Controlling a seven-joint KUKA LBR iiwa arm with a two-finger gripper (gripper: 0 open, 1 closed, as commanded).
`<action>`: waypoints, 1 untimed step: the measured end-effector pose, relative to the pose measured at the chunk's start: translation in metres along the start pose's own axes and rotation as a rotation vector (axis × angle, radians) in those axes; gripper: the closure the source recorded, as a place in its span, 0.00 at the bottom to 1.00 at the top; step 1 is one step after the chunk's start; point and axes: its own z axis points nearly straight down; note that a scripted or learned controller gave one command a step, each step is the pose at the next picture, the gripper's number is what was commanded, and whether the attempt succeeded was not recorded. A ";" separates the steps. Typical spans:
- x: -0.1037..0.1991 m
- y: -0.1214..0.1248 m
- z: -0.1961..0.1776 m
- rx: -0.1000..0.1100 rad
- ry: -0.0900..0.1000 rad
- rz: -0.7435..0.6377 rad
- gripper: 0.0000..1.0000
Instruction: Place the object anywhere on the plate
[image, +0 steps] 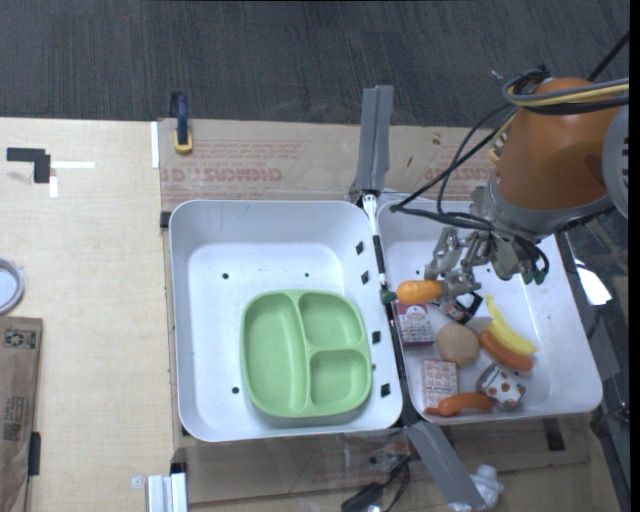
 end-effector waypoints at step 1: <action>0.024 0.093 -0.001 -0.001 0.000 -0.252 1.00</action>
